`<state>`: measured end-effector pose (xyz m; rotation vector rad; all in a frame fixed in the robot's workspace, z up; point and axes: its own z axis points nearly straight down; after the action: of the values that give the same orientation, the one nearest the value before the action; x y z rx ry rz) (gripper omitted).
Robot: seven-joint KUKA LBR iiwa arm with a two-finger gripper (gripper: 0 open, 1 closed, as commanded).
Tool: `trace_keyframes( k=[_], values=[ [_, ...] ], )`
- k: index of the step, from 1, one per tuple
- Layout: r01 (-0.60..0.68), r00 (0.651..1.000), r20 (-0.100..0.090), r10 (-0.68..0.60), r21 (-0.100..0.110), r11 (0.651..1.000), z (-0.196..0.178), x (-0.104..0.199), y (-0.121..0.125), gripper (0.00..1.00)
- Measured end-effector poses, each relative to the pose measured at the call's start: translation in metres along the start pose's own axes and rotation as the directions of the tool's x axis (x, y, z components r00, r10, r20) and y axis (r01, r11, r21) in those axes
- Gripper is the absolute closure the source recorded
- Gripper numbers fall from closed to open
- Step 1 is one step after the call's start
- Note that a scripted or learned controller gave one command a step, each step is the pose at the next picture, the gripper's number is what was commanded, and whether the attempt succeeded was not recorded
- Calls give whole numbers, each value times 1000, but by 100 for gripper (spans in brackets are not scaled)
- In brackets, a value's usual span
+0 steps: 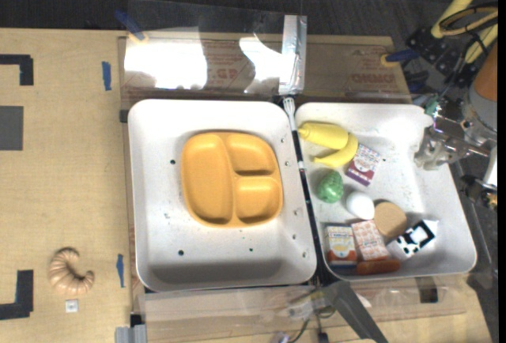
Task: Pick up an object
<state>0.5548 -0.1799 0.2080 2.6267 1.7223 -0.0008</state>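
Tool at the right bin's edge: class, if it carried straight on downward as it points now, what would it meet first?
Probably the bare white floor of the right bin near its right rim. The tool hangs there, away from the toys; depth is unclear from above.

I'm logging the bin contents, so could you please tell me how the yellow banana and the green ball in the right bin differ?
The yellow banana is long and curved, while the green ball is round. The banana is clearly the larger of the two. The banana lies nearer the bin's far edge; the ball sits below it in the view, closer to the middle. Both rest in the right bin, near the divider side.
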Motion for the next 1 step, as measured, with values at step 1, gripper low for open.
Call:
trace_keyframes(
  k=[1],
  values=[
    [-9,1000,1,9,8,1000,36,-52,-61,100]
  ],
)
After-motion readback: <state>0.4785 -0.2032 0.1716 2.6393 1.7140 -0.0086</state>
